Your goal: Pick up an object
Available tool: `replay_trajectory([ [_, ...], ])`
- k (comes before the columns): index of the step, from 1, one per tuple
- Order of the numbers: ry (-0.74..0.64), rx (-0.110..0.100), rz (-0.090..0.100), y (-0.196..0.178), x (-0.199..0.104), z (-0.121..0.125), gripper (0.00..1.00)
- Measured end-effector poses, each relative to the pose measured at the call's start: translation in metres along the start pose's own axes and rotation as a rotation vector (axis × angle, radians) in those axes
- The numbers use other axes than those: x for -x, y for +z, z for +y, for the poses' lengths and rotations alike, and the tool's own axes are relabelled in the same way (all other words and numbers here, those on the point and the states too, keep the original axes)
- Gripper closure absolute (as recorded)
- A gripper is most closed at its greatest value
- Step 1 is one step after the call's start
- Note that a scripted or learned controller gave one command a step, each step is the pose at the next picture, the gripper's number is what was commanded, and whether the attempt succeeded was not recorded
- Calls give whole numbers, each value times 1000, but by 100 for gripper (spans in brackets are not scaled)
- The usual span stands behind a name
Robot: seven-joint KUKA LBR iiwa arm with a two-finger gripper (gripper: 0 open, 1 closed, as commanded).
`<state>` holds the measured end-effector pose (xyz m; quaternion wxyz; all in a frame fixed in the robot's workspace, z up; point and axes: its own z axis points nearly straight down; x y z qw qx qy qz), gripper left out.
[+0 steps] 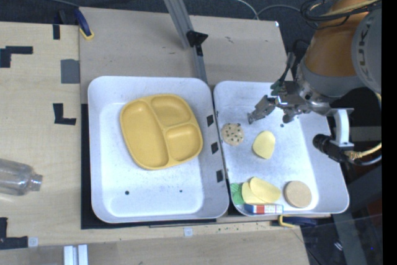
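In the right bin [322, 152], nothing has been picked up yet.
Nearest the front edge lie a round tan piece [298, 193] and a yellow piece [260, 190]; farther back, a yellow wedge [264, 144] and a speckled cookie [232, 133]; beyond them the hand [268, 108] hovers with fingers spread, grasping nothing.

A clear plastic bottle [17, 177] lies left of the bins.
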<state>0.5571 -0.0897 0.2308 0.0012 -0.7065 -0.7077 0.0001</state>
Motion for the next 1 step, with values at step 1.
replay_trajectory([
  [1, 6, -9, -2, 139, 74, -41, 0],
])
